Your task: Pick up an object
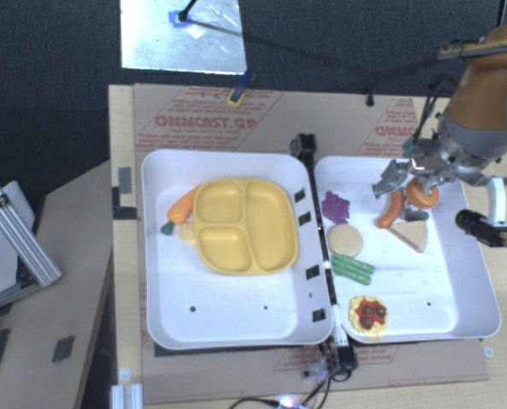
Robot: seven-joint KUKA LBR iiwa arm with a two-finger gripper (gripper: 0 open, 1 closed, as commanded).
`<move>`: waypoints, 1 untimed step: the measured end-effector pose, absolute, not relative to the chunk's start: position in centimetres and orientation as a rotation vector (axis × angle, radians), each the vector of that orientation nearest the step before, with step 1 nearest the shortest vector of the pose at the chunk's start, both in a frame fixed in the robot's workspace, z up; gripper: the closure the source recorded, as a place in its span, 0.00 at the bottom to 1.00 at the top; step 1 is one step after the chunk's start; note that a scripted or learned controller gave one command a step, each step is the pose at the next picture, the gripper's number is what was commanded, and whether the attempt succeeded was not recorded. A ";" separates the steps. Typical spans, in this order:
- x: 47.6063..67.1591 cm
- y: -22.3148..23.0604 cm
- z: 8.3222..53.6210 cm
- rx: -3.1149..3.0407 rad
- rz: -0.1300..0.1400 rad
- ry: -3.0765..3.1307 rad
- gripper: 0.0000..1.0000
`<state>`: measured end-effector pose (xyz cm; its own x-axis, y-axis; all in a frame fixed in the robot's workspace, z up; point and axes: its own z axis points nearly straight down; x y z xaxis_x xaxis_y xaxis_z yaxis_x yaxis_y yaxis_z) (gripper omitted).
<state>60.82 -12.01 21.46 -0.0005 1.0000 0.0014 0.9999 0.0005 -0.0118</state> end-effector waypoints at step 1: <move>61.1 -12.0 22.2 -2.219 -0.001 -2.225 0.00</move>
<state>61.09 -12.01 22.23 -0.0027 1.0000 -0.0004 1.0000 0.0027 0.0014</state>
